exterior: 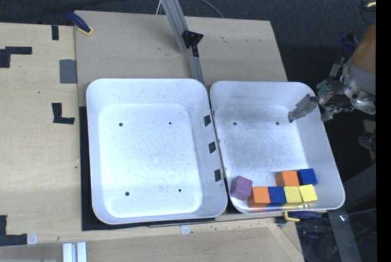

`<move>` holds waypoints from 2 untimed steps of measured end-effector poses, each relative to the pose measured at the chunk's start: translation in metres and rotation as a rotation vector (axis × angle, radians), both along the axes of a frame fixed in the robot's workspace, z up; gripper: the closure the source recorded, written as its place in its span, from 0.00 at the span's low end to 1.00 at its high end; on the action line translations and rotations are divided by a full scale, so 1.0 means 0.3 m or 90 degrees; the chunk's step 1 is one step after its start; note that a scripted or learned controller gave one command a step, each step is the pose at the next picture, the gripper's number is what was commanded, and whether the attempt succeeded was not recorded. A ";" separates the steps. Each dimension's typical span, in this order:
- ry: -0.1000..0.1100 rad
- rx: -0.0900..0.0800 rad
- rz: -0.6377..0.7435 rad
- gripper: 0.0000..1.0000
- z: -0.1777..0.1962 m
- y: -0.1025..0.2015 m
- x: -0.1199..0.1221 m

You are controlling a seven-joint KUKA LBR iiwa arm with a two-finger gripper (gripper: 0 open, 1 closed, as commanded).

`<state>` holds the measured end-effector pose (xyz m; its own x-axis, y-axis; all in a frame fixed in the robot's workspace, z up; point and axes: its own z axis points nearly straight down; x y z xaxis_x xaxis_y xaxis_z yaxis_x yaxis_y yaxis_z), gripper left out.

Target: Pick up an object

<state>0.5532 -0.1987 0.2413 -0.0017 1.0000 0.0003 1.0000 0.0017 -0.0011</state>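
Note:
Several small blocks lie in the near corner of the right bin point(256, 88): a purple one point(242, 186), two orange point(261, 195) point(287, 179), two blue point(276, 195) point(306, 177) and two yellow point(293, 194) point(308, 193). My gripper point(315, 108) hangs over the bin's far right rim, well behind the blocks. Its fingers are spread, one grey finger point(300, 110) reaching in over the bin floor, and nothing sits between them.
The left bin point(146, 83) stands beside the right one. A slanted metal pole point(170, 1) with a black clamp point(192, 40) crosses behind the bins. A blue and yellow clip point(80, 22) lies at the bench's far left, near black tape marks point(58, 113).

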 end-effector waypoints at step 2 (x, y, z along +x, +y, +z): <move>0.004 0.002 0.003 0.00 -0.510 0.344 0.083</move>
